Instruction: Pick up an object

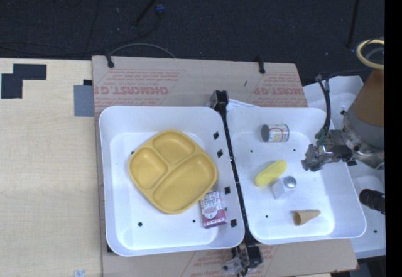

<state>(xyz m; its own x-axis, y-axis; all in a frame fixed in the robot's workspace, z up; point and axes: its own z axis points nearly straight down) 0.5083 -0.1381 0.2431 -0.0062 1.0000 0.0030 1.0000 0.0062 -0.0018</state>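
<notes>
At the right rim of the right-hand bin (342, 219) you'll find the end effector (316, 159), low over the bin's edge and well short of anything inside; it is too small and dark here to tell its state. Nothing shows between its tips, so count nothing as held.

Your candidates lie in that bin: a small tin can (275, 133) on its side near the back, a yellow corn-shaped piece (270, 173) mid-bin, a little grey metal cup (284, 186) touching the corn's lower end, and a tan cone (306, 217) toward the front. The left bin (119, 232) holds a yellow divided plate (173, 171) and a small red-and-white packet (213, 209) just beside the plate's lower corner.

Watch the corn and cup: because they touch, a descent on either could nudge the other or close on both. The can would likely roll. A drop from the present spot risks striking the bin wall.

Mirrored red lettering on the cardboard (188, 84) under the bins reads "COMCAST" reversed; the can's and packet's labels are illegible.
</notes>
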